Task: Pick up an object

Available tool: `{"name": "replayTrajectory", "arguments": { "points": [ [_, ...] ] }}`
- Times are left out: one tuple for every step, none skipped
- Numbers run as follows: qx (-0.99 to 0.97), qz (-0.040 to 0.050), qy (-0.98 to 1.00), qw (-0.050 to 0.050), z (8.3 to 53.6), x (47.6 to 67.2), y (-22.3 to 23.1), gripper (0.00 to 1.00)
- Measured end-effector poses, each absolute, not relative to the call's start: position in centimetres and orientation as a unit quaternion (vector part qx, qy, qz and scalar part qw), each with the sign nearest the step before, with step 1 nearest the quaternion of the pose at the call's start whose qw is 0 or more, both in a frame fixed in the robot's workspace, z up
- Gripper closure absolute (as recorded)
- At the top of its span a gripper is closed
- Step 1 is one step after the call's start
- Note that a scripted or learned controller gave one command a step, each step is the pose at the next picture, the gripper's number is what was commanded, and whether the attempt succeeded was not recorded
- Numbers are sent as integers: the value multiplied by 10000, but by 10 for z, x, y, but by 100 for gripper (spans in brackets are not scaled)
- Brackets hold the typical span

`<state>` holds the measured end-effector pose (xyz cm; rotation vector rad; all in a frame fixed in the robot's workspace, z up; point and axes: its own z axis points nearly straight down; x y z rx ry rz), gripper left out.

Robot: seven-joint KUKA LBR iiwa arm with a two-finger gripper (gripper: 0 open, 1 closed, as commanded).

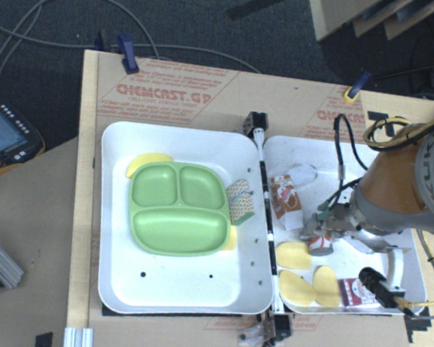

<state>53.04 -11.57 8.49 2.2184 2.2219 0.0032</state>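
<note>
Brown board (172,92) under bins, red print "CHEMCAST GP".

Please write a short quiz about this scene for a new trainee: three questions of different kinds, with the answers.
1. True or false: the green divided plate lies in the left bin.
2. Which bin is the gripper over? A) left B) right
3. Fill in: the pale yellow pieces lie in the ___ bin, near its front edge.

Key: 1 true; 2 B, the right bin; 3 right.
</note>
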Motion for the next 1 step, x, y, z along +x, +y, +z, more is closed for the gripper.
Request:
{"name": "replayTrajectory", "arguments": {
  "points": [
    [7067, 6, 7075, 0, 185, 539, -35, 100]
  ]
}}
